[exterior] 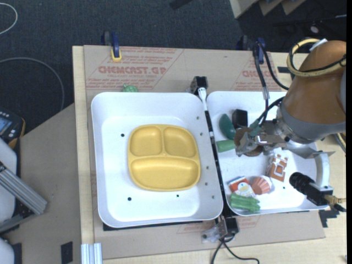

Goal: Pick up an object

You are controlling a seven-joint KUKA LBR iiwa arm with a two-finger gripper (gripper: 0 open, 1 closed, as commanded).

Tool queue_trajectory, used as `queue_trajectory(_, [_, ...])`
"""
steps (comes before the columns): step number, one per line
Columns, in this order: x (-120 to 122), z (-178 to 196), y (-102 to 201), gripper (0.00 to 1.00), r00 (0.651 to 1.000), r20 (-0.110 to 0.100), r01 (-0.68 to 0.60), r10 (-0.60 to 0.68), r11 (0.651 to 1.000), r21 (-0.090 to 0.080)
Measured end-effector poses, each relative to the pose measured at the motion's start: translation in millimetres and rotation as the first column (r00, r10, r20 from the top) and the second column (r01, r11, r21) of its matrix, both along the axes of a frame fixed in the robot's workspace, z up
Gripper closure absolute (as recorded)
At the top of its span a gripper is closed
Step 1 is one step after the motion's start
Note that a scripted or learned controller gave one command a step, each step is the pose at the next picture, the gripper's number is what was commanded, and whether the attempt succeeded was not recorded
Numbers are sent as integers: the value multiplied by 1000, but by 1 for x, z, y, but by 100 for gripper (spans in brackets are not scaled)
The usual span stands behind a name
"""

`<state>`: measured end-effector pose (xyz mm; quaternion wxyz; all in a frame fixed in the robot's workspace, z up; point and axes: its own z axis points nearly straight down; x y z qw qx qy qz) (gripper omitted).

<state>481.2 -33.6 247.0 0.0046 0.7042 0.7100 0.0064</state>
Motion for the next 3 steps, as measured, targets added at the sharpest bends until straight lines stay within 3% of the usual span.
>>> queue_trajectory(1, [28, 36, 62, 100, 1000, -8, -1, 1, 1000, 0])
queue_trajectory(2, [7, 146, 117, 100, 1000, -2, 0, 0, 1000, 3])
queue_trajectory(3, [8, 150, 114, 100, 1000, -12, 6, -6, 1000, -3])
